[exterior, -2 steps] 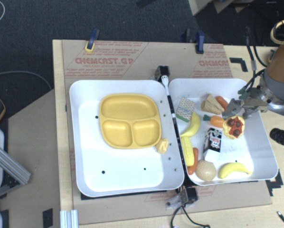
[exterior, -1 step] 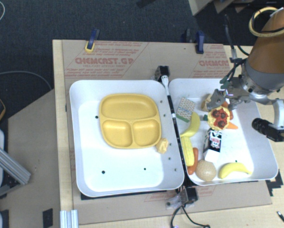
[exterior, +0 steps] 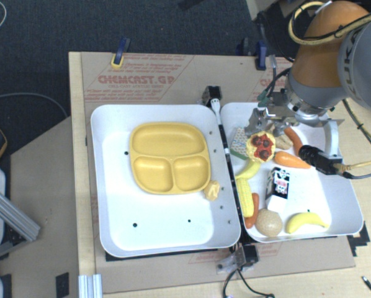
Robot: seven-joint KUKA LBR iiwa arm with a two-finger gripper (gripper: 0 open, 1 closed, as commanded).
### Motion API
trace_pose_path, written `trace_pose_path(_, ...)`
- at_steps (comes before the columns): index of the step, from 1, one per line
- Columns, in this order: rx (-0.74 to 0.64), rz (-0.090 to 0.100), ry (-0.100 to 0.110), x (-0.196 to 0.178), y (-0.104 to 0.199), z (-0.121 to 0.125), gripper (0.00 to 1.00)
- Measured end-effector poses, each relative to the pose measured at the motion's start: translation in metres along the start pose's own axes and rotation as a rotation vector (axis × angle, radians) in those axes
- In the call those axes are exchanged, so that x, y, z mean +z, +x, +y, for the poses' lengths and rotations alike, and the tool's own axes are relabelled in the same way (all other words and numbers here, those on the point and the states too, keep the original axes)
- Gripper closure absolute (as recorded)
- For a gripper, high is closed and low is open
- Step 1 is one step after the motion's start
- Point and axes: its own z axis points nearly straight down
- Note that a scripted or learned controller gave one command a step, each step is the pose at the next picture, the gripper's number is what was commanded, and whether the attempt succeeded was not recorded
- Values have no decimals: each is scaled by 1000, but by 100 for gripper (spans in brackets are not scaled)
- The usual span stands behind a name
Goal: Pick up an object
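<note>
The hand [exterior: 262, 118] hangs over the right bin [exterior: 345, 194], just above a pizza slice [exterior: 262, 145]. A carrot [exterior: 291, 160] lies right of it, a banana [exterior: 306, 221] nearer the front, and the divided tray [exterior: 170, 157] sits in the left bin [exterior: 111, 185].

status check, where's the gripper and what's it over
Gripper low in right bin, fingers unclear. Pizza slice toy directly under it, not seen held. Carrot and corn crowd close.
</note>
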Motion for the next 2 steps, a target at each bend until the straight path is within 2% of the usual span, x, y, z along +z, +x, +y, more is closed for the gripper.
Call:
trace_pose_path(1,2,-1,0,2,40,21,100)
trace_pose_path(2,1,0,-2,-3,78,59,100)
